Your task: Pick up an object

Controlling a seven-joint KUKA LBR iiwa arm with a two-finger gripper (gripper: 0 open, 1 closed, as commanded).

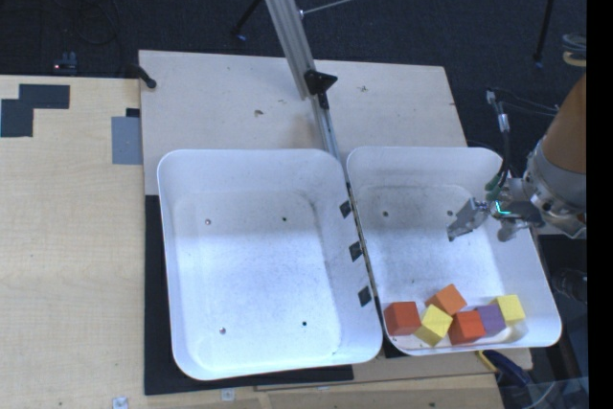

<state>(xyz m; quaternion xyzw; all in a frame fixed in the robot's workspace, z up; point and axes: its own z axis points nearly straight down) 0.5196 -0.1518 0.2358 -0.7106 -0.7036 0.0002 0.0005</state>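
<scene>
Several small blocks huddle at the near edge of the right bin (421, 152): a red block (403, 317), an orange block (446, 299), a yellow block (434, 326), a second red block (467, 328), a purple block (490, 318) and another yellow block (510, 307). My gripper (485, 225) hangs over the right side of that bin, well behind the blocks and apart from them. Its fingers are open with nothing between them.
The left bin (165, 170) lies beside the right one, its floor bare white. A slanted aluminium bar (287, 24) rises from the back of the bench toward the seam between the bins. Black clips (355, 250) sit along that seam.
</scene>
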